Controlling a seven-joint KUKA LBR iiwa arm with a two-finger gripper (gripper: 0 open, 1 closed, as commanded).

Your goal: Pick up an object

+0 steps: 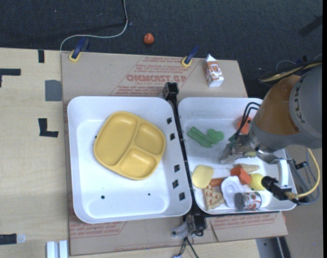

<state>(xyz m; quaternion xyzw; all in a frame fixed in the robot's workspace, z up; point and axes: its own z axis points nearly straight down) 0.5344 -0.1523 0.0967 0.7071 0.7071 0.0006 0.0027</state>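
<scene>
The gripper hangs low in the right bin; its fingers look pressed together, pinching nothing; the green toy lies just up-left of them.

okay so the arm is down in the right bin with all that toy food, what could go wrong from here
1. The hand sits low in the right bin beside the green toy; a slightly off descent could push it away instead of grasping it.
2. The pieces below it are crowded: the yellow piece, orange piece and pizza slice lie close together, so a grab there may catch two or knock neighbours.
3. The arm's bulk hides the bin's right side, so anything there may get bumped.
</scene>
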